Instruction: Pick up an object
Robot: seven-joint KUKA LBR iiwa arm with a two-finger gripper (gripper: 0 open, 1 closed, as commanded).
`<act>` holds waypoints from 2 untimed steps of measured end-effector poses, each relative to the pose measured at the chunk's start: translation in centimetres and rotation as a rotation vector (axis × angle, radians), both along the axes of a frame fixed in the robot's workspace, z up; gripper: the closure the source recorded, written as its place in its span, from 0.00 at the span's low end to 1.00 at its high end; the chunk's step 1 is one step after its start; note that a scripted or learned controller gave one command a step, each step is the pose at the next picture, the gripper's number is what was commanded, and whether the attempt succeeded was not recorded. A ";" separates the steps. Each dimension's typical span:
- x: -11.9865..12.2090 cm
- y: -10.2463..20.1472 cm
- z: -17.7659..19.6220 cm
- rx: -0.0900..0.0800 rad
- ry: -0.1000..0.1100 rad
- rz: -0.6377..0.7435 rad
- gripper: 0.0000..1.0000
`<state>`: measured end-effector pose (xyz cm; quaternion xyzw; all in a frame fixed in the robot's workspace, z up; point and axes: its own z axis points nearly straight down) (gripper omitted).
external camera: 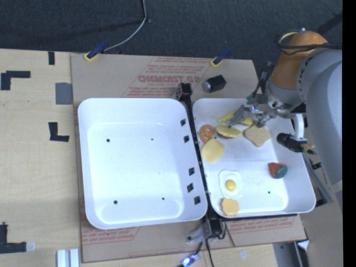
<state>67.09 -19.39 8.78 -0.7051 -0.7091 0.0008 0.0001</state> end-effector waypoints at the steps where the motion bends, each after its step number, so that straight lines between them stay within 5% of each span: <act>1: -1.6 -3.0 0.1 -0.001 -0.009 -0.005 0.00; 2: -0.6 2.9 0.0 -0.004 -0.005 0.000 0.00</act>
